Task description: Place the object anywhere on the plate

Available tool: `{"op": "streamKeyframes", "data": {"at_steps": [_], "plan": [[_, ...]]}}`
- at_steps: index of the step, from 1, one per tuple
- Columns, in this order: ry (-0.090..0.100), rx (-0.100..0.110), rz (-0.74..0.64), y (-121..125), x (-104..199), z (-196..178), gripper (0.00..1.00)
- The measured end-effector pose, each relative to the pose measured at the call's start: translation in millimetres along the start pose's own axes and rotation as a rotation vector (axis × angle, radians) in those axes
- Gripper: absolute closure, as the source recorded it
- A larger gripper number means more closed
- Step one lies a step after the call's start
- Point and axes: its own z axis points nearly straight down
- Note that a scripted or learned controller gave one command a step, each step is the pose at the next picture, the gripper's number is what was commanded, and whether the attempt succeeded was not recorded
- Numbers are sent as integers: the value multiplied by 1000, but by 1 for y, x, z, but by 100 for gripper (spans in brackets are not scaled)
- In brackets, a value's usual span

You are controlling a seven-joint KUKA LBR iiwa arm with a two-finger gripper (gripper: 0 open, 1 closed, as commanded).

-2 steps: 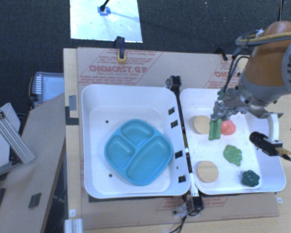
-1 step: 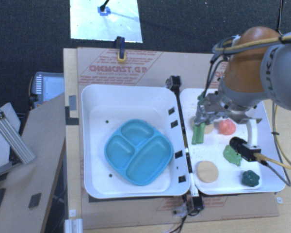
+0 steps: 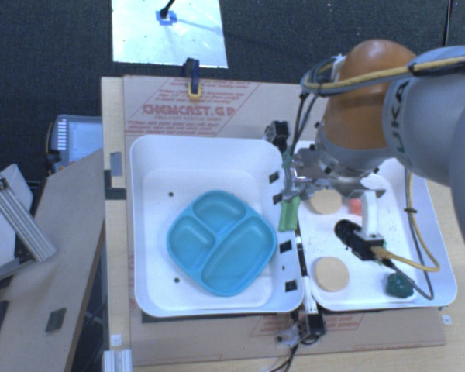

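Arm (image 3: 438,122) of grey metal with an orange band, reaching from the right so that its two-finger gripper (image 3: 298,178) hangs over the left edge of the shallow white right bin (image 3: 440,281), beside the ridge shared with the shallow white left bin (image 3: 151,208). Whether the gripper is open or closed cannot be told, as the wrist hides its underside. A slim green oblong object (image 3: 287,215), probably the piece to be moved, lies just below the gripper against that ridge; contact between them is unclear. The blue three-compartment plastic plate (image 3: 221,242) sits flat mid-bin on the left, bare and apart from the walls, a broad landing area. Any transfer needs enough lift to cross the ridge. A tan round disc (image 3: 324,202), a second tan disc (image 3: 331,273), a small orange piece (image 3: 356,205) and a teal lump (image 3: 398,286) lie further right, out of that path.
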Motion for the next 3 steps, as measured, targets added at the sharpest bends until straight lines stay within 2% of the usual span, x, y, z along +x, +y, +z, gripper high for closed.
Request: {"op": "streamKeyframes", "data": {"at_steps": [2,3], "plan": [[0,2,0,-21,90,16,100],[-1,1,5,-21,87,15,0]]}}
